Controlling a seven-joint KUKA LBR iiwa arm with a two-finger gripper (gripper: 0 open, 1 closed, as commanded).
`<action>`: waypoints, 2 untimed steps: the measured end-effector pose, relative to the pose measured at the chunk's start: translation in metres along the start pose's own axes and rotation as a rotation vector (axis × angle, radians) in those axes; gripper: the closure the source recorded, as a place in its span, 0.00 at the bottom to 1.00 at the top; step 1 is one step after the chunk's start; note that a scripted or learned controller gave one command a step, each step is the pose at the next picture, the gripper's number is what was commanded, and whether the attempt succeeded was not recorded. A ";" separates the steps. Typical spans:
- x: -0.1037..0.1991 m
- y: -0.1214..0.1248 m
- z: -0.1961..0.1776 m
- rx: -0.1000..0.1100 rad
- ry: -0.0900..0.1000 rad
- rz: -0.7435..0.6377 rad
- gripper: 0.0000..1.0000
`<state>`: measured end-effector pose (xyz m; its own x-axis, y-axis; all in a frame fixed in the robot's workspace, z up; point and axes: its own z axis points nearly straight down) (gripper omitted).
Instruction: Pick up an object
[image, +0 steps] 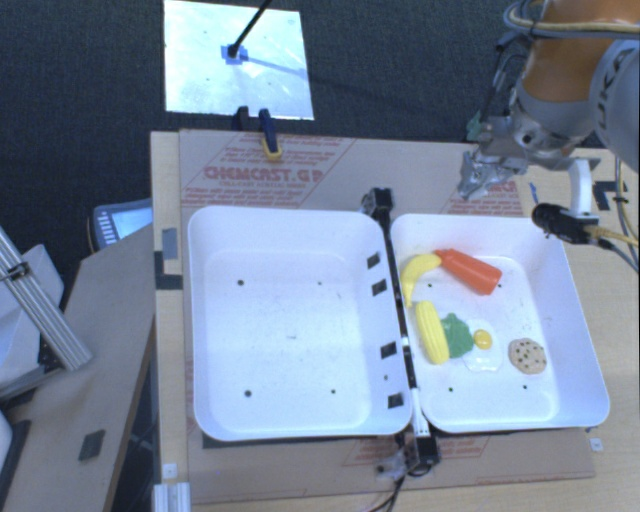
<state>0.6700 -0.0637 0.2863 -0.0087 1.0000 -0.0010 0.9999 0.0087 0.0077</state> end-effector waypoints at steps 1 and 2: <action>0.069 -0.004 -0.073 -0.003 0.004 -0.003 1.00; 0.117 -0.033 -0.117 0.001 0.004 -0.002 1.00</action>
<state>0.6352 0.0530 0.4030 -0.0104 0.9999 0.0031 0.9999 0.0104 0.0070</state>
